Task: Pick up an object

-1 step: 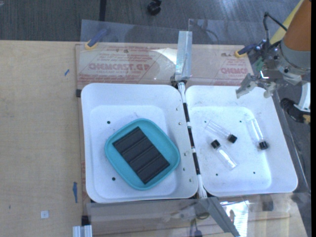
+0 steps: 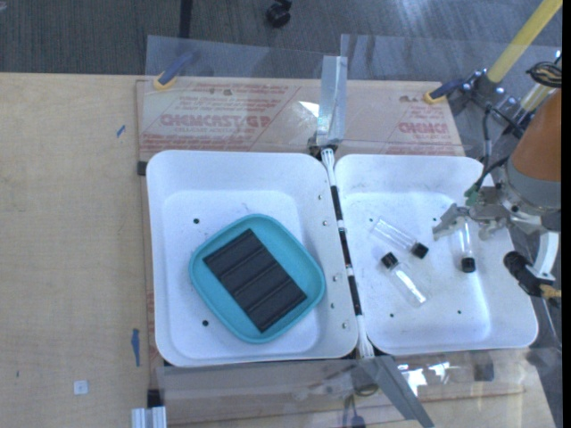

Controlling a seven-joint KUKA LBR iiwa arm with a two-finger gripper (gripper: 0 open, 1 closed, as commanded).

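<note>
Here my end effector (image 2: 466, 214) hangs over the right bin (image 2: 428, 328), beside a clear vial (image 2: 465, 248), and I cannot tell its state.

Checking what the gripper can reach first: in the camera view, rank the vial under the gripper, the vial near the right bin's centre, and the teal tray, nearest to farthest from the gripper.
1. Vial with black cap, right bin, just below the gripper.
2. Centre vial, right bin, farther left.
3. Teal tray, left bin, farthest.
</note>
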